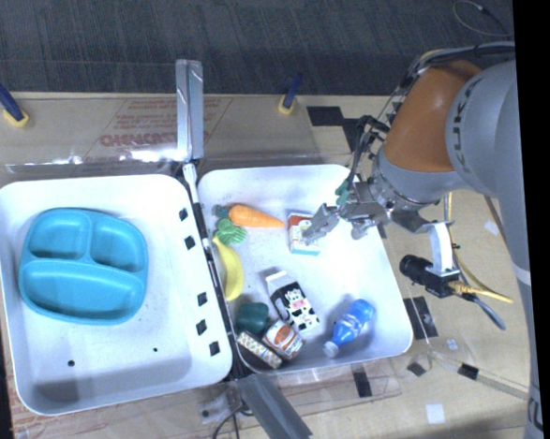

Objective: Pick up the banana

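1. Near end of the right bin [349, 272]: can [278, 341], blue bottle [350, 325] and small carton [294, 303] are bunched together. Not the target; keep the path out of that cluster.
2. Banana [230, 270] lies flat against the bin's left wall, long axis running near-to-far. A dark green item [253, 315] sits just off its near end and a green toy [227, 231] touches its far end.
3. Gripper [324, 222] is over the bin's right half, just beside a small red-and-white box [302, 233], well apart from the banana. Released or clenched: can't tell from this angle. Nothing visibly held.
4. My call: still the approach step. Move left across the bin, clear of the box.
5. Close across the banana's short axis at mid-length. The wall is tight on the left, so the wall-side clearance is the risk.
6. Carrot [256, 216] lies further back, off the line.
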Controlling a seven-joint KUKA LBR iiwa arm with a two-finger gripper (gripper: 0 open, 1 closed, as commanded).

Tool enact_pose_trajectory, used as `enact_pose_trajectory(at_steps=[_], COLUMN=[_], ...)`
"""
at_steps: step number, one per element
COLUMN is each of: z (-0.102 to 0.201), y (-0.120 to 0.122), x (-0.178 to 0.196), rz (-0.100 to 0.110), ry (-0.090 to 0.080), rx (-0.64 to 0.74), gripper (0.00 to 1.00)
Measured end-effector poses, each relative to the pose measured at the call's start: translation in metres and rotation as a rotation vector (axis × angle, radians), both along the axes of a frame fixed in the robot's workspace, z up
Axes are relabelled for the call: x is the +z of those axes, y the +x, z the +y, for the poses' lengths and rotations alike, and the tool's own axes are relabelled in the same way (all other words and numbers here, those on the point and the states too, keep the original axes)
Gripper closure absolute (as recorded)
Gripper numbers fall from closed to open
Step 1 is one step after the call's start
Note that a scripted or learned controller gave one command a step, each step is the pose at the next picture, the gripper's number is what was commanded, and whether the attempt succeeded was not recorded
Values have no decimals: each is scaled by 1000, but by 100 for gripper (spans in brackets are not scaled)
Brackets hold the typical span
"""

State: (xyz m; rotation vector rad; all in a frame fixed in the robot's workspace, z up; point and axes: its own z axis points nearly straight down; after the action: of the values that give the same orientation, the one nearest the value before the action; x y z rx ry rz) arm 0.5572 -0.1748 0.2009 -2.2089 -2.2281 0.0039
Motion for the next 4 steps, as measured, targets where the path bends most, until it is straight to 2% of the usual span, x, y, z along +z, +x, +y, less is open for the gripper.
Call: enact_pose_trajectory(at_steps=[1, 2, 3, 4], z=[71, 71, 71, 72], y=[-24, -25, -25, 15], x=[-102, -92, -92, -108], rz=[0, 2, 1, -6], ry=[0, -1, -1, -5], rx=[47, 51, 51, 424], gripper=[0, 100, 0, 0])
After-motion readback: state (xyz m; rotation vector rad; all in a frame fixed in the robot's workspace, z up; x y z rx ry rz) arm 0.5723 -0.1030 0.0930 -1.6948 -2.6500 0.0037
